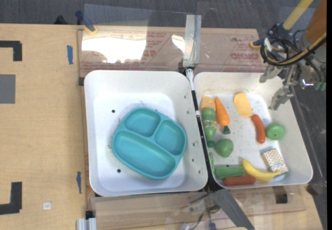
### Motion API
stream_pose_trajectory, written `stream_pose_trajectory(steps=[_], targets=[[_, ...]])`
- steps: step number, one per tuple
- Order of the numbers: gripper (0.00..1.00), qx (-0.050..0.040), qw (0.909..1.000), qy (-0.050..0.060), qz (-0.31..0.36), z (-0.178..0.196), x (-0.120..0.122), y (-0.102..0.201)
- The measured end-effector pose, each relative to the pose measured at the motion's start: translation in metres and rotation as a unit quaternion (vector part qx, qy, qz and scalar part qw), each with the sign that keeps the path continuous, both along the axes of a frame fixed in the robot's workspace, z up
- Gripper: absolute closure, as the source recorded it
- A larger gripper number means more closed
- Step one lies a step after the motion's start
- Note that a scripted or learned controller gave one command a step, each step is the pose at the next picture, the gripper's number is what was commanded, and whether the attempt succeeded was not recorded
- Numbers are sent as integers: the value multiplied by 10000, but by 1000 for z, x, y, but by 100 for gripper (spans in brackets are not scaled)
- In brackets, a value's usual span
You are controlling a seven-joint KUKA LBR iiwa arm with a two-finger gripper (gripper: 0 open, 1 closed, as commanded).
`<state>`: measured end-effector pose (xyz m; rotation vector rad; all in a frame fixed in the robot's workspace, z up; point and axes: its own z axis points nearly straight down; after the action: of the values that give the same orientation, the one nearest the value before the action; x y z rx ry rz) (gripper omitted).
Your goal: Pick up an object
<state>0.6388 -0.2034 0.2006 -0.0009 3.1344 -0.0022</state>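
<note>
Two bins: the left bin point(98, 120) and the right bin point(301, 156) sit side by side on the bench, touching along their inner edges.
Left bin: a teal divided plate point(149, 142) lies near its middle, reaching toward the front edge.
Right bin, back edge: a yellow lemon-like piece point(243, 104) lies near the middle of the back edge, with an orange carrot point(222, 113) just to its left, tilted.
Right bin, left edge: a pale orange piece point(207, 102) at the back, then green pieces point(209, 122) running forward, and a round green one point(224, 147) nearer the centre.
Right bin, right side: a red sausage-like piece point(258, 127) lies just beside a green apple point(275, 131).
Right bin, front edge: a yellow banana point(259, 172) touches a green cucumber point(229, 171) and a red piece point(238, 181); a patterned small box point(273, 160) sits near the front right corner.
Gripper: the gripper point(282, 96) hangs over the right bin's back right corner, apart from every object, nothing between its fingers; whether the claw is apart or together cannot be told.
Arm: grey links with black cables point(280, 50) come in from the right.
</note>
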Motion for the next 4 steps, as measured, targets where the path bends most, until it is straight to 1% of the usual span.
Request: stream_pose_trajectory(steps=[1, 2, 3, 4], targets=[[0, 14, 9982, 43, 602, -94, -23, 8], [0, -5, 9992, -5, 393, -113, -54, -16], [0, 0, 10000, -13, 5, -112, -76, -2], [100, -24, 10000, -84, 15, -98, -71, -2]])
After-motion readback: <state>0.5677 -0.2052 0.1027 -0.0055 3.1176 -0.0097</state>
